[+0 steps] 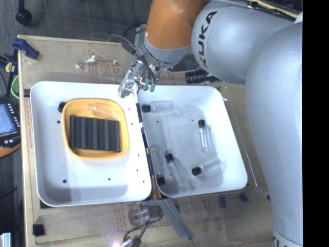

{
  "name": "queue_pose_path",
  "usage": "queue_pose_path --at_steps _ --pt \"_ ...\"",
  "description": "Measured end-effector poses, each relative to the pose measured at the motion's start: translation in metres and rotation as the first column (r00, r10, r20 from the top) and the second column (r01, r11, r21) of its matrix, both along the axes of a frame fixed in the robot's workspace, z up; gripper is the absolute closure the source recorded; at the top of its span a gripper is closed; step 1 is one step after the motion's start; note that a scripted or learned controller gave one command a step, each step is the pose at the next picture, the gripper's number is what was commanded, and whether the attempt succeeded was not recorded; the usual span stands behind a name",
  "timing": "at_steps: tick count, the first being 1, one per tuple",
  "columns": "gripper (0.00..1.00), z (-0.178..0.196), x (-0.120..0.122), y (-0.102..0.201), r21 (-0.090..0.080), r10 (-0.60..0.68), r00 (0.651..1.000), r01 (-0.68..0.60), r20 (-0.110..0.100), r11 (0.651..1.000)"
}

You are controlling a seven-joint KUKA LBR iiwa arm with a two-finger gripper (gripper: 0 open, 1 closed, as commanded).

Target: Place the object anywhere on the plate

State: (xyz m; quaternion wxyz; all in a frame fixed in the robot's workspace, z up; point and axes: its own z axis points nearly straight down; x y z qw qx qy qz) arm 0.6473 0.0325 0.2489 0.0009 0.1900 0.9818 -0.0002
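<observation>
A yellow square plate [66,125] with a dark ribbed centre lies in the left bin [77,187]. Something clear and faint, like a vial [98,107], rests on the plate's far rim. Several clear vials with black caps lie in the right bin [234,138], among them one [204,137] at the right and one [160,107] at the far left corner. My gripper [134,83] hangs over the far end of the divide between the two bins, just beyond the plate's far right corner. Nothing shows in it.
The big grey arm with its orange band [169,14] covers the bench's right and far side. A small metal piece [91,62] lies on the bench behind the left bin. A handheld device [7,122] sits at the left edge.
</observation>
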Motion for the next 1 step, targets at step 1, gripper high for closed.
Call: queue_pose_path --at_steps 1 --pt "0.0 0.0 0.0 -0.0001 0.0 -0.001 1.0 0.001 0.0 1.0"
